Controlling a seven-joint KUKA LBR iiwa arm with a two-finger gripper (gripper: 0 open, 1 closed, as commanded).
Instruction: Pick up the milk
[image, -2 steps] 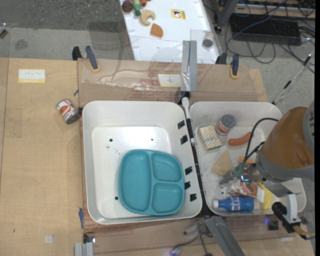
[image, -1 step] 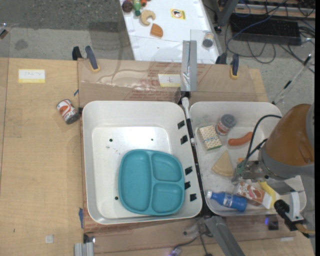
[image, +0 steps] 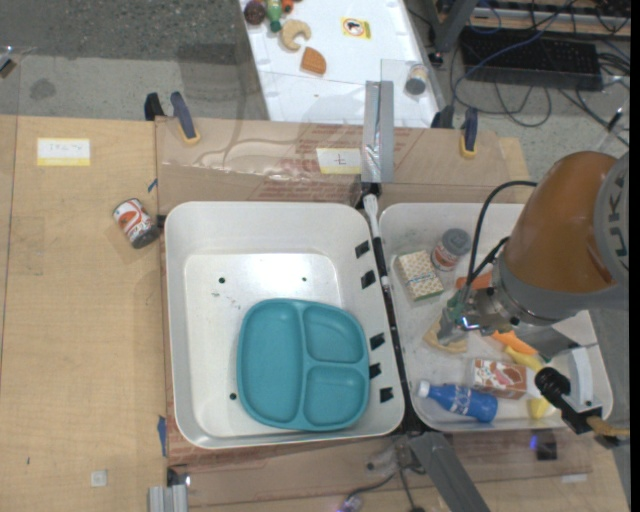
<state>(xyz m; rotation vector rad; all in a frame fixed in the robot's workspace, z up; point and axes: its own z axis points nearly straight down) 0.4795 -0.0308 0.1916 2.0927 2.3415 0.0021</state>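
Milk (image: 498, 376) is what I'm after, and from my seat it reads as the small carton lying on its side on the floor of the right bin (image: 420, 218), toward the near edge. It is a reddish-brown and white box, flat-sided, with print I cannot make out. A blue bottle (image: 460, 400) with a white cap lies just beside it on the left, and an orange carrot-like piece (image: 520, 349) sits just above it.

My read on progress: nothing is lifted yet. The carton rests in the bin with no part of the tool on it. The gripper (image: 462, 322) hangs low over the middle of the right bin, above a pale object (image: 447, 337), up and to the left of the milk and apart from it. The wrist and the big orange band hide much of the tool, so I cannot tell how it is set, and I see nothing that I could call carried.

What I judge is left: shift over the carton, come down, close, raise. The bottle and the carrot piece crowd it, so a clean approach looks tight.

The left bin (image: 190, 300) carries a teal divided plate (image: 303, 364).
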